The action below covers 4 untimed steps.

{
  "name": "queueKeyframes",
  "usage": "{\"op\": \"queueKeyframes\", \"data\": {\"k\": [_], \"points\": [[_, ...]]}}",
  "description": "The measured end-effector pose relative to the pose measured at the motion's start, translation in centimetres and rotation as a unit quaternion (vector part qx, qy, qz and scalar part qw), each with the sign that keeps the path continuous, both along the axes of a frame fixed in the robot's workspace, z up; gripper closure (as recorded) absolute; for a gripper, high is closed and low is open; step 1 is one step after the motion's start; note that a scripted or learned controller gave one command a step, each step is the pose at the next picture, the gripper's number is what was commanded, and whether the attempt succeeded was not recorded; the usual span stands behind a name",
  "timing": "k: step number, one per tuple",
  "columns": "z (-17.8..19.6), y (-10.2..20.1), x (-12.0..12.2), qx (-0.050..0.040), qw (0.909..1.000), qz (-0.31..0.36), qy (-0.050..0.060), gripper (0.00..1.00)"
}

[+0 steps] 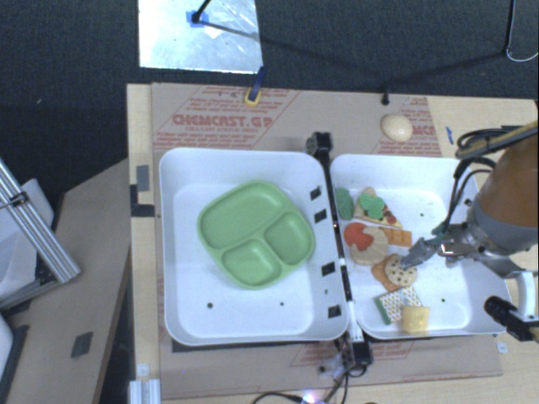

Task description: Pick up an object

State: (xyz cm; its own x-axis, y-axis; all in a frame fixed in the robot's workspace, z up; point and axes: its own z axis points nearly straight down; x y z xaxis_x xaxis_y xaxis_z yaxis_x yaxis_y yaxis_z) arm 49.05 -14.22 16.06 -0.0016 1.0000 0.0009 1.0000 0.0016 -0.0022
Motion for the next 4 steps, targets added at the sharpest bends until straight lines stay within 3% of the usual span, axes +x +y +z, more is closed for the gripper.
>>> {"op": "queueKeyframes", "data": {"k": [2,3,4], "points": [[-7.8,0.5,-0.5,0.0003,1.0,0.0,0.0,0.0],[-6.6,0.4,-0.4,-0.0006,1.0,0.0,-0.003,1.0],[-1.8,0.7,0.5,-0.001,1.0,0.002,-0.003,1.0]]}}
